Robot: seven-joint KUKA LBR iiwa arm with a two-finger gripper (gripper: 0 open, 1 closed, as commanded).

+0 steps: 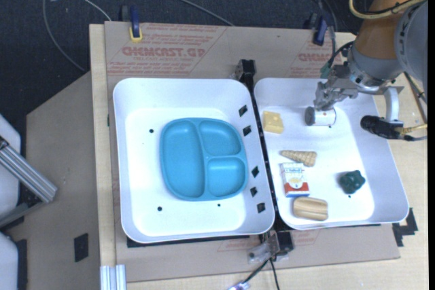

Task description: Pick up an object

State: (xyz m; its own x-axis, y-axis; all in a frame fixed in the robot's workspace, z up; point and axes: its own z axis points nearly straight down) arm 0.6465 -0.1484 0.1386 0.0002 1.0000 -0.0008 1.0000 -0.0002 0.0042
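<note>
The gripper (319, 116) hung low in the right bin (380, 146); I couldn't tell how it was set. Yellow wedge (273, 121) just left, cone (299, 157) nearer me.

- Two shallow white plastic bins: left (129, 166), right (380, 173)
- One blue three-compartment plate (203, 158)
- Five small items, right of frame: yellow wedge (273, 121), tan cone (300, 157), red-and-white carton (295, 180), tan bun (310, 208), dark green lump (352, 180)

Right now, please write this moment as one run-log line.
gripper: low in right bin | nearest: yellow block | blue tray: left bin
</note>
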